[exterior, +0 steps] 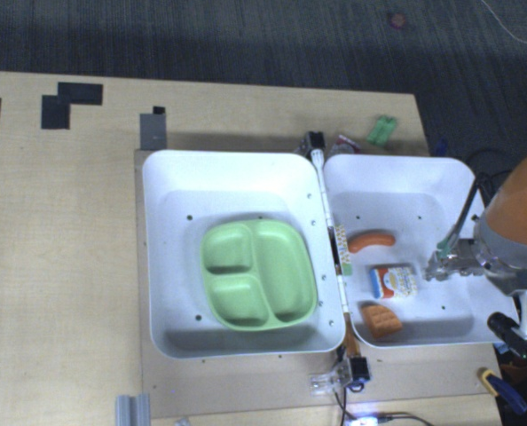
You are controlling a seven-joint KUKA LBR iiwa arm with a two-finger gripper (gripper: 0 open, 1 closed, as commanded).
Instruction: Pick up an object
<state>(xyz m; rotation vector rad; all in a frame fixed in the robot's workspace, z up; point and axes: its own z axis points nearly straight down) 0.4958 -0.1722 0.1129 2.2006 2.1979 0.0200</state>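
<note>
Small carton (pixel 393 281), white with blue and orange print, is shown at lower centre of the right bin (pixel 441 180), between a sausage (pixel 371 240) and a bread piece (pixel 381 319); the gripper (pixel 443 265) is placed just right of it; finger state cannot be told; nothing is seen lifted, so the pick is judged pending.

Two white bins sit side by side on the table (pixel 59 264). The left bin (pixel 170 238) holds a green divided plate (pixel 259 273). In the right bin (pixel 423 185) lie an orange sausage (pixel 371 240), a small white and blue packet (pixel 393 282) nearer, and a brown bun (pixel 381 319) nearest. The end effector (pixel 441 263) hangs just right of the packet, over the right bin.
</note>
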